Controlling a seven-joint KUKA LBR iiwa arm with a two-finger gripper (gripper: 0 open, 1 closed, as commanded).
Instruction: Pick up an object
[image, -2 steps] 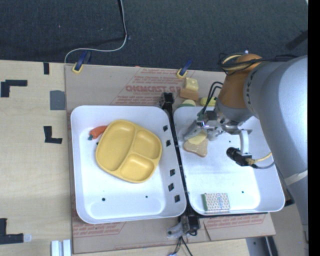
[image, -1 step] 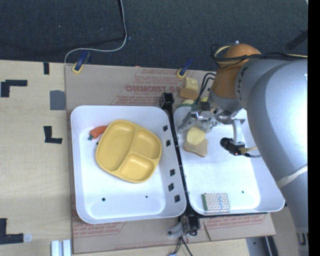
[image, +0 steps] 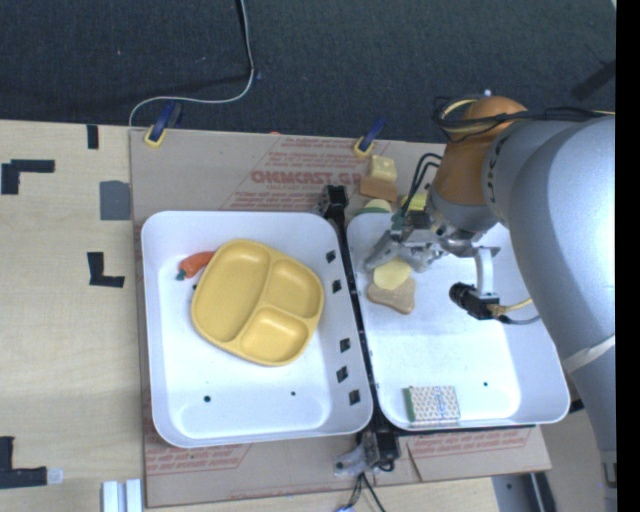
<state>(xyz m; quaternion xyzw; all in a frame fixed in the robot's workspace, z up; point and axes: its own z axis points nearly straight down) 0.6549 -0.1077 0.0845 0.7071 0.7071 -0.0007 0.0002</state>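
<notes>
A pale wooden surface (image: 60, 330) fills the lower part, marked with black tape pieces (image: 100, 270) and a grey patch (image: 115, 199). A brown cardboard sheet (image: 290, 175) with red print lies on it, clipped by 2 clamps (image: 160, 128). Behind, dark carpet (image: 330, 55) carries a thin white cable (image: 243, 60).

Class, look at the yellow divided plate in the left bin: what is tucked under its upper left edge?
An orange object pokes out from beneath the yellow plate at its upper left edge. The plate covers the rest of it, so its full shape stays hidden.
</notes>
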